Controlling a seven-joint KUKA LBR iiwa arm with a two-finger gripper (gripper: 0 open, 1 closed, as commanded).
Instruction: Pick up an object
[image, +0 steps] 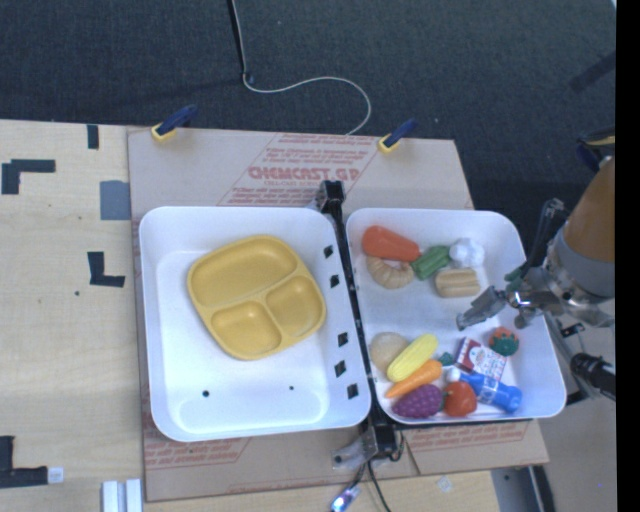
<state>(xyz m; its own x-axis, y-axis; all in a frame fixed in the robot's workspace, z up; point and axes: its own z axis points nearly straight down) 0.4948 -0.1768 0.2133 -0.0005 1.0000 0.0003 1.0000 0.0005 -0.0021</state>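
Dark carpet surrounds the bench, on which we see two white bins side by side: the left bin (160, 300) holds a yellow divided plate (256, 296), the right bin (535, 385) a heap of toy food. We note a carrot (389, 242) at its far side, corn (411, 356) and grapes (420, 401) nearer. The gripper (492, 310) hovers over the right bin with fingers spread, grasping nothing.

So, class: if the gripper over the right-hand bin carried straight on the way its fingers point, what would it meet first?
The gripper points leftward across the right bin. Bare white floor comes first; further along, probably the pale bun-like piece or the yellow corn. Height is unclear from above.
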